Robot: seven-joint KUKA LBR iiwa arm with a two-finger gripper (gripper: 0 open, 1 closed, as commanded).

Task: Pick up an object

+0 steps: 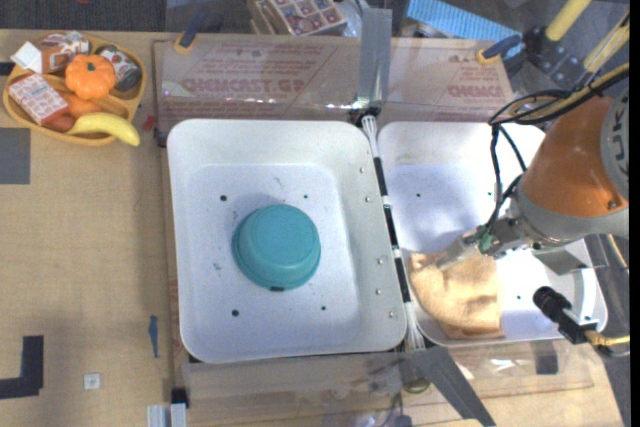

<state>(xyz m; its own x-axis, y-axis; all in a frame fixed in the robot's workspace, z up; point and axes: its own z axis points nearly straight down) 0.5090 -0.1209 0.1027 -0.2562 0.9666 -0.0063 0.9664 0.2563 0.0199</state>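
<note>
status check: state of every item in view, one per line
teal bowl: upside down, in the left bin, apart from the walls
tan cloth: crumpled, in the right bin, at its near edge
gripper: low over the cloth's top edge
fruit tray: on the bench, far left, loaded

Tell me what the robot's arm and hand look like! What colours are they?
The arm is fat and round, grey with a big shiny orange band above the wrist. Thin black cables loop along its side. At the tip is a small hand made of dark and silvery metal, with a tiny bit of green on it.
</note>
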